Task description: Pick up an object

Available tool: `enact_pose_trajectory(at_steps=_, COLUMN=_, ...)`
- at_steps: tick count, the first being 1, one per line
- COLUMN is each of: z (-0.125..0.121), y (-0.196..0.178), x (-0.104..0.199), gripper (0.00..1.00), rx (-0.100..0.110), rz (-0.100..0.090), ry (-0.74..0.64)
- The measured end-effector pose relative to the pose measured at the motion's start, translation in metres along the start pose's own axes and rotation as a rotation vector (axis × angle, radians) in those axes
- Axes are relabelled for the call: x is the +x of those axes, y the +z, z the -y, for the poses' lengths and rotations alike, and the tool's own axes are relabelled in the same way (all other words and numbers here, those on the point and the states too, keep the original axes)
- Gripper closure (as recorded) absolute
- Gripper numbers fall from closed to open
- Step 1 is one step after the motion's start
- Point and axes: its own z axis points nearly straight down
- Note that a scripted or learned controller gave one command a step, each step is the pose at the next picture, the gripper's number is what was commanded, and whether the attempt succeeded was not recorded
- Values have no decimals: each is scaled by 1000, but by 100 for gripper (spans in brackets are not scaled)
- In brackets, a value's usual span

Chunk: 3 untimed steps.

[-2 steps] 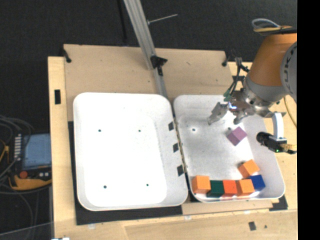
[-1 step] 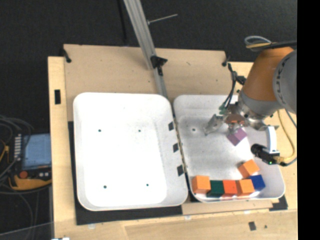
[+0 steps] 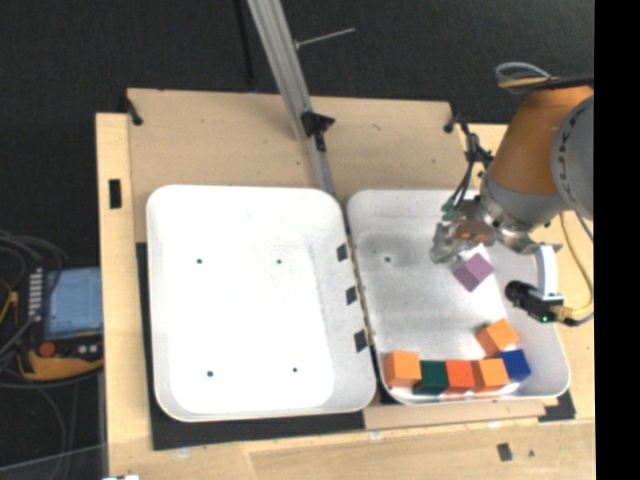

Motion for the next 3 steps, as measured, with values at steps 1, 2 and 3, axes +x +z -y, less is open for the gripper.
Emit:
enact_pose_trajectory(at_steps=1, z=5, y=-46, x=-1, gripper=100, rx=-1, rz=1, ry=0)
enact_pose_trajectory(at_steps=2, z=4, y=-41, x=-2, gripper=100, rx=4, rz=0, ry=1)
enact_pose_trajectory(at_steps=3, z=-11, y=-38, x=44, gripper=100, rx=2, rz=0, ry=-14)
